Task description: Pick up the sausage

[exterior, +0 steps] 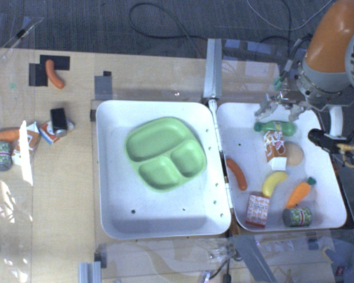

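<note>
The sausage (236,174) is a small reddish-brown link lying at a slant by the left wall of the right bin (337,208). My gripper (279,111) hangs over the far part of that bin, well up and to the right of the sausage. Its two fingers (264,109) are spread open with nothing between them. They stand just above a green vegetable (274,127).
Also in the right bin are a small carton (274,145), a beige round thing (294,155), a banana (274,183), a carrot (299,193), a can (297,216) and a red box (257,210). The left bin (115,211) holds a green divided plate (165,153). Another sausage (55,74) lies on the bench.
</note>
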You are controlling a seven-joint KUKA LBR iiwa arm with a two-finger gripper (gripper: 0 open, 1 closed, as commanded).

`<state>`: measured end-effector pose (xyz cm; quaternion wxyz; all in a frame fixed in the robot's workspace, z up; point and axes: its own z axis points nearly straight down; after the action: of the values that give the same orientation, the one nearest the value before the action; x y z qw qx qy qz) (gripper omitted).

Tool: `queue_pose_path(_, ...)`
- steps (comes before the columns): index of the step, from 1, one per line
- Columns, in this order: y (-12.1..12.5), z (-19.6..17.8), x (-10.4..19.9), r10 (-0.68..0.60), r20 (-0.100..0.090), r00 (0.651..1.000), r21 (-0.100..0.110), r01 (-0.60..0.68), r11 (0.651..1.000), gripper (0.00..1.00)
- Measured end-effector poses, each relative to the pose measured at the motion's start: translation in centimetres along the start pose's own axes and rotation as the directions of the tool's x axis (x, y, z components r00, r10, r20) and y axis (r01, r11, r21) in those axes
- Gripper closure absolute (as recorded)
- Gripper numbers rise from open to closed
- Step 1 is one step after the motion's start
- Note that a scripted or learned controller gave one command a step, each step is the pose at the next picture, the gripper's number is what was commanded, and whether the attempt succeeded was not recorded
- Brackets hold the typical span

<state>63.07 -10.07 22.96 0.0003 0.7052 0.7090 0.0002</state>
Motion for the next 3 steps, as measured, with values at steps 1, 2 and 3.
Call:
queue_pose_path(1,-5.5,4.8,7.8,0.119,0.000,0.993,0.002,-0.119,0.993,0.00)
queue_pose_path(2,-12.5,4.1,4.4,-0.127,0.000,0.992,0.000,0.127,0.992,0.00)
queue_pose_path(3,-9.2,4.8,11.6,-0.062,0.000,0.998,0.001,0.062,0.998,0.00)
